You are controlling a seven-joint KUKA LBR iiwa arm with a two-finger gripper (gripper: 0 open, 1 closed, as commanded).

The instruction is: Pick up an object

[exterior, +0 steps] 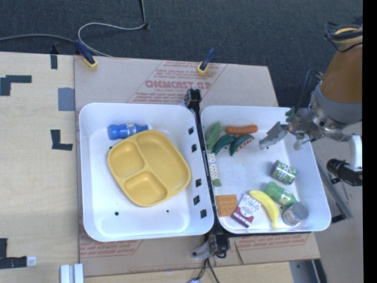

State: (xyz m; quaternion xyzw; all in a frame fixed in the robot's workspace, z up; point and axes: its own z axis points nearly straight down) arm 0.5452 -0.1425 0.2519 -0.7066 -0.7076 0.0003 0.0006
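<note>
End effector (277, 135) over upper right of right bin (321, 184), nothing gripped; nearest pick is the green can (284, 172), just below it in view.

My end effector sits above bare bin floor, fingers look slightly parted, nothing between them. The green can lies near, toward the bin's front edge, long axis running roughly left-right with a slight tilt, so I'd judge a short move toward the front plus descent. To my left: orange carrot (241, 129) lying left-right, green vegetables (227, 141) angled beside it. Further front: green bottle (278, 193), banana (266, 205) on a diagonal, silver can (294, 213) in the corner, red-white packet (246, 210), cracker (226, 204). Left bin (88, 175) holds a yellow divided tray (148, 167), with a blue bottle (126, 130) touching its far edge. Both bins sit on the desk (35, 175).
</note>
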